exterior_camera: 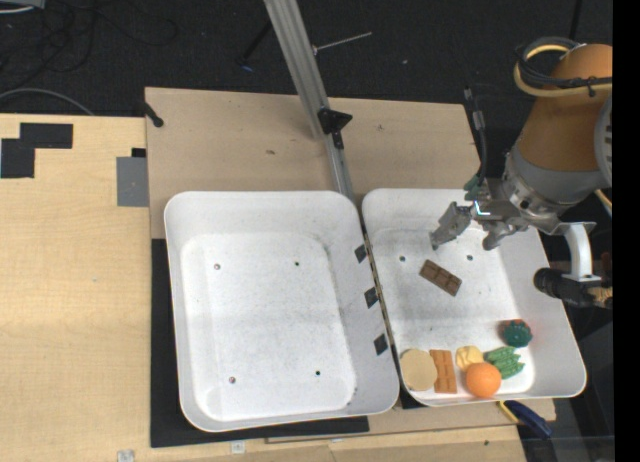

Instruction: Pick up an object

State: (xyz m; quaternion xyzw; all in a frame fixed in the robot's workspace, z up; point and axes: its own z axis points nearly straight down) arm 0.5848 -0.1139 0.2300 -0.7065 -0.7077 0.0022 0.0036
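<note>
Tool [470, 232] open above brown block [440, 277]

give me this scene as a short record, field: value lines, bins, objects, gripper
bins: left bin and right bin, white, side by side
gripper: gripper above the right bin's upper part, fingers spread, nothing between them
nearest object: brown block, lying alone mid-bin, below and left of the gripper
front cluster in right bin: tan round piece, orange-brown slab, yellow piece, orange ball, green piece, dark green round piece
task state: nothing picked up yet
</note>
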